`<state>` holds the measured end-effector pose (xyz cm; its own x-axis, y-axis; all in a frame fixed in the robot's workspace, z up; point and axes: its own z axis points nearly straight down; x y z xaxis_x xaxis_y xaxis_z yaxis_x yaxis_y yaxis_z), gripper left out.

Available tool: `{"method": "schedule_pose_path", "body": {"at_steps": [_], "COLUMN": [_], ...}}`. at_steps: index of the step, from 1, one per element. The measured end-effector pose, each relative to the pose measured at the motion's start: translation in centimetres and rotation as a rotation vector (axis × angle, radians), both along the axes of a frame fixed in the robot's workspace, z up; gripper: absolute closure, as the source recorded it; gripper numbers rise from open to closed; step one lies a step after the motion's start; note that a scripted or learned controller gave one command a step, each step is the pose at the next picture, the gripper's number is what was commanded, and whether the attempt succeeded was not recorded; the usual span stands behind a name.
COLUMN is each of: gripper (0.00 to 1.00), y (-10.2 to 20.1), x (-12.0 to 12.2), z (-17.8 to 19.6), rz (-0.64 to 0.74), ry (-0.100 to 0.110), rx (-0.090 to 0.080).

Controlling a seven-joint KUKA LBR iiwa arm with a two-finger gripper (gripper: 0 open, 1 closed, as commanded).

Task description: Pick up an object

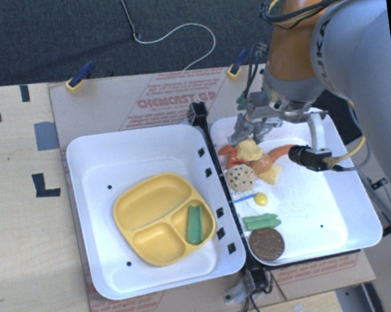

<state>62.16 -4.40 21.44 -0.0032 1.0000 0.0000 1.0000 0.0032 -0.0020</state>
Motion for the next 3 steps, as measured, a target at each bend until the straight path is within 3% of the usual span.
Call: {"method": "schedule_pose_path", "body": {"at_steps": [1, 2, 3], "gripper": [1.00, 1.00, 1.00], "y": [-0.3, -0.4, 0.8], "x": [0.8, 0.1, 0.3], "z": [0.1, 0.0, 0.4], "rz": [-0.001, -0.002, -0.002], "ry": [-0.001, 0.000, -0.001], "rx": [-0.001, -0.001, 0.000]}}
